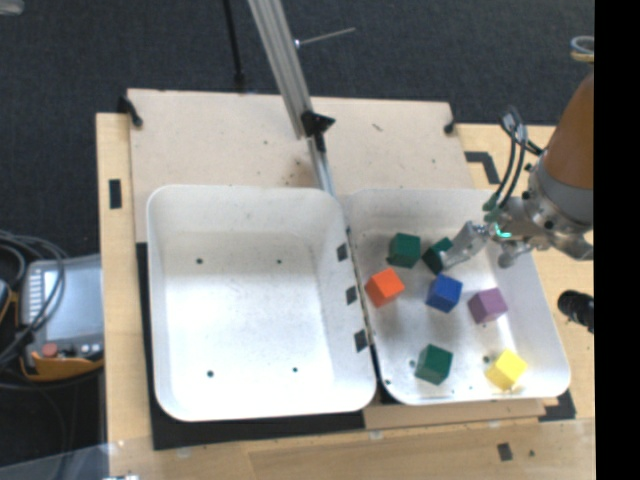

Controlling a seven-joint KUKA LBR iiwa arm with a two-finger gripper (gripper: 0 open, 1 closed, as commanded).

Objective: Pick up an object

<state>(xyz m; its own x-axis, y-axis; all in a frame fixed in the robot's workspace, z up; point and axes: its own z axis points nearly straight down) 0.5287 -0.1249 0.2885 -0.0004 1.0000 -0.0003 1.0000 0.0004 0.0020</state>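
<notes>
The arm is reaching in from the right over the right bin (548, 320), its gripper (447, 255) hanging low beside a dark green block (437, 257) — whether it is gripping that block, I cannot tell. Lying in the same bin are a green cube (404, 249), an orange cube (384, 287), a blue cube (444, 293), a purple cube (486, 305), a second green cube (434, 363) and a yellow cube (506, 369) — all apart from one another.

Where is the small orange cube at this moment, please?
The small orange cube lies in the right white bin, near its left wall, between the green cube and the blue cube.
</notes>
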